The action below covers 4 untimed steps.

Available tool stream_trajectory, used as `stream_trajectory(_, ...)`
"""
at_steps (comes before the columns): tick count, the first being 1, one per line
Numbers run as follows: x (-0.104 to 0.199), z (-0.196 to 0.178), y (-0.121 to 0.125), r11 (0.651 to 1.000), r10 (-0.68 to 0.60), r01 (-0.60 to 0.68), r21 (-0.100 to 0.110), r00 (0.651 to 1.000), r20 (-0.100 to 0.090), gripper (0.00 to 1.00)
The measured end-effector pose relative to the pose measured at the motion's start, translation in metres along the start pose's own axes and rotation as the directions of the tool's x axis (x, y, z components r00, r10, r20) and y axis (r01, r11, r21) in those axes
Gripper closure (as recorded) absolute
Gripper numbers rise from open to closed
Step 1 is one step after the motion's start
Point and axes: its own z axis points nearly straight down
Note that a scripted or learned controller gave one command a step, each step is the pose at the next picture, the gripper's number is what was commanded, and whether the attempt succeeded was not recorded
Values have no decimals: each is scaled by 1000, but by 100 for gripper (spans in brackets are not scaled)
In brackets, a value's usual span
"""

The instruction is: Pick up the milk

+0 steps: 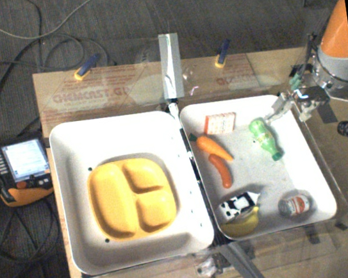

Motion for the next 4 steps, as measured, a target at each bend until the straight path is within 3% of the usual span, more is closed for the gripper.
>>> stream_trajectory(1,47,107,74,999,-47,47,1,999,2,0)
stream_trajectory(2,95,150,75,956,-294,294,-1,956,6,0)
stream_trajectory(3,19,57,74,969,-248,248,-2,969,4,0)
stream_trajectory(4,92,141,74,963,-270,270,0,963,1,0)
